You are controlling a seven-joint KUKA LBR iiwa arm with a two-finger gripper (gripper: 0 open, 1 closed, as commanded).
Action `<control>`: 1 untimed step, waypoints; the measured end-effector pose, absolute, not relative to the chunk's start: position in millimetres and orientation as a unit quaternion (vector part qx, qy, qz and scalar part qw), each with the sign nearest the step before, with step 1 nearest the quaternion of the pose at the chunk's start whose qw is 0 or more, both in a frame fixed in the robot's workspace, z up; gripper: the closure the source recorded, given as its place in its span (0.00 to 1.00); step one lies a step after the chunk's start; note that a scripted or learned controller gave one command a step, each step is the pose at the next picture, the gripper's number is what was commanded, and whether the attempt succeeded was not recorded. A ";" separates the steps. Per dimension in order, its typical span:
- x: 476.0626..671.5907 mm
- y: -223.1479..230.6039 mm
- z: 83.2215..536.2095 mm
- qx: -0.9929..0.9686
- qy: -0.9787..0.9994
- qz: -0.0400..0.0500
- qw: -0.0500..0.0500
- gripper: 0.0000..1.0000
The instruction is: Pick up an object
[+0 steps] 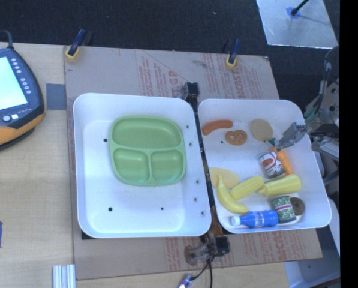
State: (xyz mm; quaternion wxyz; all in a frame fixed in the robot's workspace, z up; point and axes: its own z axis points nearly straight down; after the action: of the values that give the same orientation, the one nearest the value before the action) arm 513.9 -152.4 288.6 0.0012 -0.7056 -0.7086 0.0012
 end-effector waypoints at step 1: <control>574.2 -149.9 119.0 -0.705 -0.710 -0.001 -0.006 0.00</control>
State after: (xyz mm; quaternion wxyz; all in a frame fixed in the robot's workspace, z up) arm 574.2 -149.9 119.0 -0.0058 -0.7046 -0.7095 -0.0011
